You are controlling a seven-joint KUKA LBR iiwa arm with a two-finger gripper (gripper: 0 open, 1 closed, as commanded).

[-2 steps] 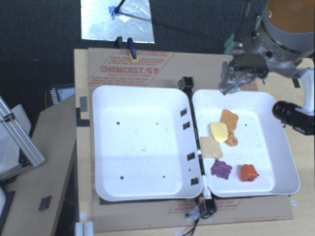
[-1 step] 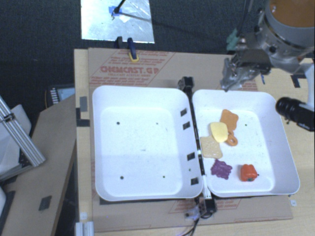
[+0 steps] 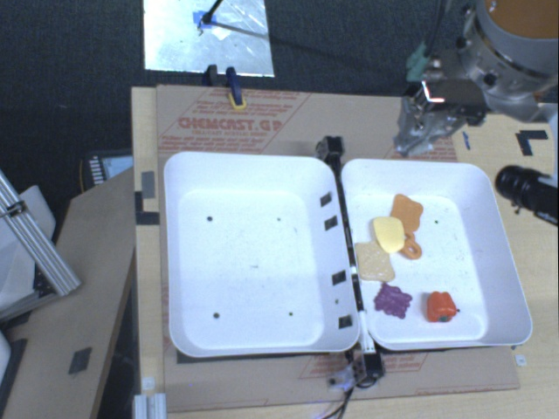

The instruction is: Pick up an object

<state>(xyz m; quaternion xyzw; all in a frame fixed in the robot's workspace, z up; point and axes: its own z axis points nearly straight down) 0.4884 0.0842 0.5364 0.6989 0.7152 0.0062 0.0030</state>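
The gripper (image 3: 423, 138) of the grey arm (image 3: 507, 37) hangs above the far edge of the right bin (image 3: 489, 234), near that bin's far left corner, its fingers pointing down over the brown board (image 3: 231, 116) beneath the bins; whether they are parted or closed cannot be told from this angle, and nothing shows between them. Behind the gripper, the wrist and the orange band (image 3: 524, 3) fill the upper right corner. Inside the right bin, a cluster of small objects lies toward its left wall: an orange piece (image 3: 407, 209) farthest back, a pale yellow piece (image 3: 389, 233) touching it on the near side, a small orange ring-shaped piece (image 3: 411, 250) just beside the yellow one, and a beige flat piece (image 3: 375, 261) partly under the yellow one and close to the divider between the bins. Nearer the front edge sit a purple object (image 3: 393, 300) and, to its right, a red-orange object (image 3: 441, 306), the two near each other but apart. All the objects are well apart from the gripper. The left bin (image 3: 244, 251) sits against the right one, joined by black clips (image 3: 332, 223) along the shared edge. A shiny metal sheet (image 3: 208, 23) lies on the dark floor beyond the board.
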